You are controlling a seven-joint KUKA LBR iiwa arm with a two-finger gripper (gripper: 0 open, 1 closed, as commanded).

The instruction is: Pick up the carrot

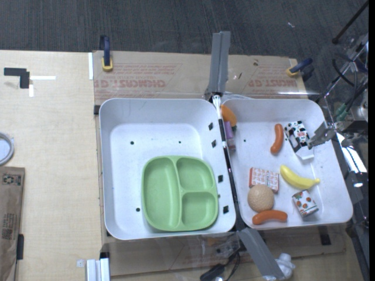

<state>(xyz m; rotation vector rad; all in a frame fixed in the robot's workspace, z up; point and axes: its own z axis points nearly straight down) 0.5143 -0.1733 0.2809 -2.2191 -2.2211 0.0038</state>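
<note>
The carrot (228,115) is a short orange piece lying against the left wall of the right bin (337,174), near its far corner, with a purple item (228,137) just in front of it. My gripper (317,138) reaches in over the right bin's right rim, low beside a black-and-white toy (295,132). It is well to the right of the carrot and apart from it. Nothing shows between its tips.
Also in the right bin: two red-orange sausages (276,139) (269,217), a banana (299,178), a round bun (261,198), a small printed box (263,177) and a strawberry carton (304,204). The left bin (117,157) holds a green divided plate (180,192).
</note>
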